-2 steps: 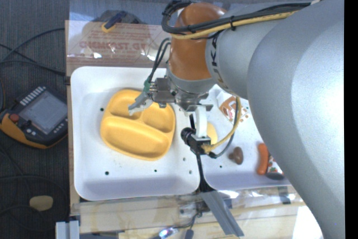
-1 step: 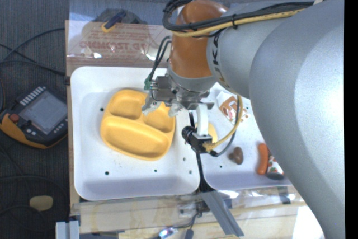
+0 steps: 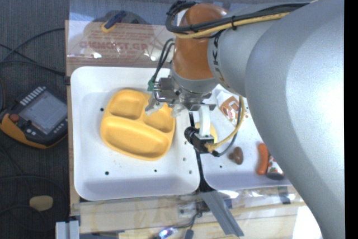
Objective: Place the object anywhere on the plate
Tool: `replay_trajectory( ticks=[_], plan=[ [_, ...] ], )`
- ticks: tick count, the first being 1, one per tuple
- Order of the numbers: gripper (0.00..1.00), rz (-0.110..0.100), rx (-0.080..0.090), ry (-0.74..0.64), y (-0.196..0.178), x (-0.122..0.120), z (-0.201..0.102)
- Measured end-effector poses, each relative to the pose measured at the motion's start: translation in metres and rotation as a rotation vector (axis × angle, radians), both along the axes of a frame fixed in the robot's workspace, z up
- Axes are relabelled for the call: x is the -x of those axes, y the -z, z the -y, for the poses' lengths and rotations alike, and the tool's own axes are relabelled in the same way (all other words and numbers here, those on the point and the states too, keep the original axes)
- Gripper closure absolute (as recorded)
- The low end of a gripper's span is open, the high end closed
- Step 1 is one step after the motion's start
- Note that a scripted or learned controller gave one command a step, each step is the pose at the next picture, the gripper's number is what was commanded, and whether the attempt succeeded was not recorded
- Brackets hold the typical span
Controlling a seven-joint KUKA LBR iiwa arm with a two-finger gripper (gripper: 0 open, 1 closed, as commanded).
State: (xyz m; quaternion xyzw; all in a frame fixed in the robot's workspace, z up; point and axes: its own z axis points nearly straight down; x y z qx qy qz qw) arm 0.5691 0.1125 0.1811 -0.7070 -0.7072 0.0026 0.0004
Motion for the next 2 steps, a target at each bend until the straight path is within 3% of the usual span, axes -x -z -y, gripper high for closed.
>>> replay_trajectory(
  ticks=[1,2],
  plan=[
    [0.00,0.000,-0.001,0.000,0.000,0.000,0.000],
    [0.00,0.004,0.001,0.001,-0.107,-0.035,0.044]
  ],
)
